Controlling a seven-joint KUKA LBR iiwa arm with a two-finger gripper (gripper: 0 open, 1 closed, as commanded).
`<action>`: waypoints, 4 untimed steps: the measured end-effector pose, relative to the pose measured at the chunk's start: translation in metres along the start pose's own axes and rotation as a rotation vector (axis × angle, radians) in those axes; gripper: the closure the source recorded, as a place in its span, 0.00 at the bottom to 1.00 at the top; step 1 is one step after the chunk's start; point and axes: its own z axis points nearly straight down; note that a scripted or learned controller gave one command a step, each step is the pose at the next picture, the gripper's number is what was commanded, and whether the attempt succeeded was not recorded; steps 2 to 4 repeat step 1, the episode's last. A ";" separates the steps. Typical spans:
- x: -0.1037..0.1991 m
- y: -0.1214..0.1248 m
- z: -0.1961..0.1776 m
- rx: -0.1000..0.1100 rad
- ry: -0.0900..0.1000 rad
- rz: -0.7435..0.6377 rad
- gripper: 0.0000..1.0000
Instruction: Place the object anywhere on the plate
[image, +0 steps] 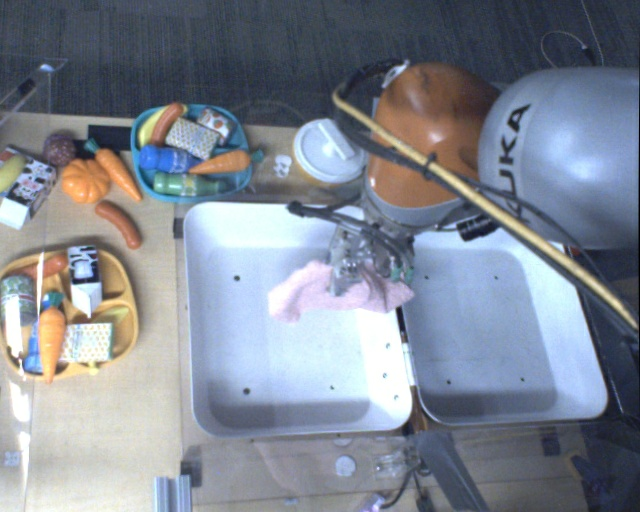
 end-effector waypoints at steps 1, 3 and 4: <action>0.000 0.000 -0.001 0.000 -0.001 0.000 0.00; 0.000 0.000 -0.001 0.000 -0.001 0.000 0.00; 0.000 0.000 -0.001 0.000 -0.001 0.000 0.00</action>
